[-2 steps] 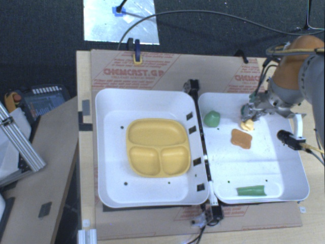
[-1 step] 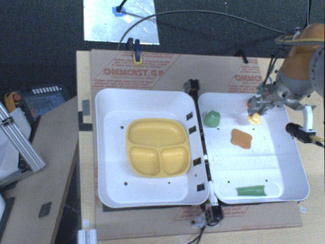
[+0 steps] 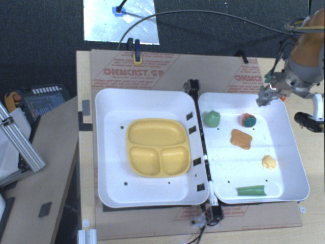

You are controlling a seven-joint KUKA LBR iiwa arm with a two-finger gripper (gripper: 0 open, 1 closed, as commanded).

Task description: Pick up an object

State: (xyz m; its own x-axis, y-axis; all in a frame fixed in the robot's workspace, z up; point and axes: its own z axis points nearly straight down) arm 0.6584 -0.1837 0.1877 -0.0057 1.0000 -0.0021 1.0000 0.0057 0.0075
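Two white bins (image 3: 147, 98): smooth plastic, slight sheen. Yellow divided tray (image 3: 157, 147): matt plastic, smooth. Brown board (image 3: 167, 67) under the bins: cardboard look, matt, red print. Bench (image 3: 48, 156): pale wood look, dull. Foil sheet (image 3: 101, 14) at top: metallic, crinkled, bright. Dark ground (image 3: 40, 34) around: rough, cloth-like. Aluminium rail (image 3: 20, 139) at left: ribbed metal. Green strip (image 3: 251, 190): smooth, plastic-like.
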